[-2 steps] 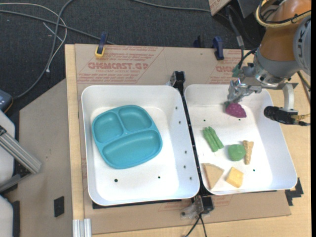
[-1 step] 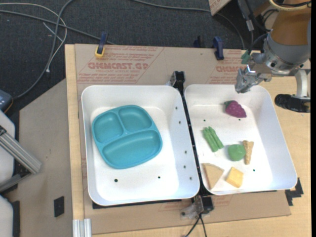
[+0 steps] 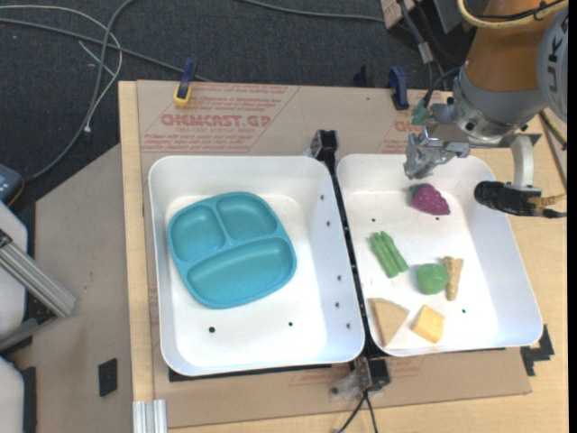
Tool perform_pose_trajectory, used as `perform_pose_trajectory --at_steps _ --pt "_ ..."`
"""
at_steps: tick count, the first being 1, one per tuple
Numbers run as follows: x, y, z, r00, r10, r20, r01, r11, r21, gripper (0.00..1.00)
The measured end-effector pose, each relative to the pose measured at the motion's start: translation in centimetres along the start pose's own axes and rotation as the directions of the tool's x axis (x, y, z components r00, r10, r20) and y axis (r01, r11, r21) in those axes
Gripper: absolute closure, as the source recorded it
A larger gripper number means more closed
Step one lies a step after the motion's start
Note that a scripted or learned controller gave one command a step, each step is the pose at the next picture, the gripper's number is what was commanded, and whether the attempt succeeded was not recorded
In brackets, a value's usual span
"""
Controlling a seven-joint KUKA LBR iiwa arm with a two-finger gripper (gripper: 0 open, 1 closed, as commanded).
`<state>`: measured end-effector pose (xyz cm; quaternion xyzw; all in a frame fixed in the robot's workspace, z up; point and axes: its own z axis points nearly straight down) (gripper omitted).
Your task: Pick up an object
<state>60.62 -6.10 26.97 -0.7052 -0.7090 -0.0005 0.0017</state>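
Gripper (image 3: 422,171) hangs just above the purple grapes (image 3: 430,198) at the back of the right bin (image 3: 514,242); jaw opening unclear; grapes look light, bumpy; pinch across the middle.

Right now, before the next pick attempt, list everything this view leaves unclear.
- End effector: small and dark in the camera view, above the purple grape bunch in the right bin; contact with the grapes can't be judged.
- Arm: cut off by the top and right edges.
- Tan stick-shaped item: too small to identify, partly against the green round toy.
- Printed lettering on the cardboard: partly legible.
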Motion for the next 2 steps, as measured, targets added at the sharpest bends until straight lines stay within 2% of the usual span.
perform_pose_trajectory --at_steps 2 --pt "10.2 -3.5 3.2 1.0 0.0 0.0 0.0 1.0 0.003 1.0"
